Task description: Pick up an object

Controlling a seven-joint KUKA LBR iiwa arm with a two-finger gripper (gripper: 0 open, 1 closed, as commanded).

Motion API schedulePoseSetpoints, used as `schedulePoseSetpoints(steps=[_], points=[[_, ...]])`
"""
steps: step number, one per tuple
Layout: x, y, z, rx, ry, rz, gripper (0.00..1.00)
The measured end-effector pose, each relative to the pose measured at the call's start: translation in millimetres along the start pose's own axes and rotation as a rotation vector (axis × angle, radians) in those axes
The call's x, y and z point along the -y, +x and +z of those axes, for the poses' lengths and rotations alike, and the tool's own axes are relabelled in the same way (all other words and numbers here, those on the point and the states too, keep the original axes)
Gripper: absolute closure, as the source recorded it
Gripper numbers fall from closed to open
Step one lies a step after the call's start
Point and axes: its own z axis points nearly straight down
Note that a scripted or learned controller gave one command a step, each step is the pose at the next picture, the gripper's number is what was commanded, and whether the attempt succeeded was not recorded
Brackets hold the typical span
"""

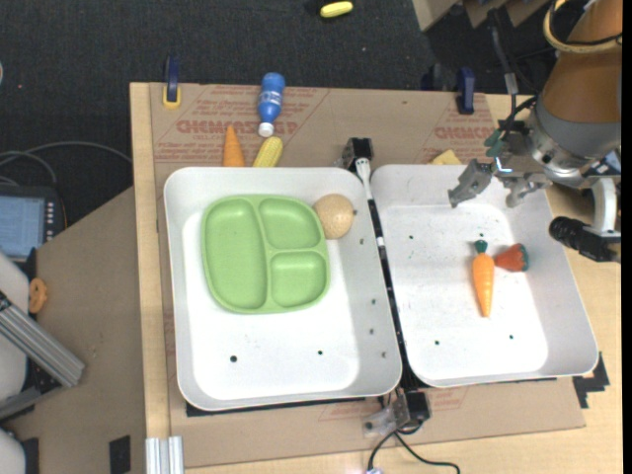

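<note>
An orange toy carrot (483, 280) with a green top lies in the right bin (441, 314), touching a small red item (512, 258) at its upper end. My gripper (491, 188) hangs over the far edge of that bin, up and slightly right of the carrot and apart from it. Its two grey fingers (465, 190) are spread open with nothing between them. In the left bin (267, 358) sit a green divided plate (265, 253) and a tan ball-like object (335, 215) by the plate's far right corner.
Behind the left bin, on the cardboard, lie a blue and white bottle (270, 102), a small orange cone (232, 147) and a yellow piece (268, 151). A black clamp (357, 152) sits between the bins' far corners. The arm's orange band (585, 77) stands at the right.
</note>
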Motion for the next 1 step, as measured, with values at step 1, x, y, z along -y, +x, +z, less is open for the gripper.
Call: schedulePoseSetpoints(steps=[1], points=[[17.9,-61.2,79.4,0.0,0.009,0.006,0.0]])
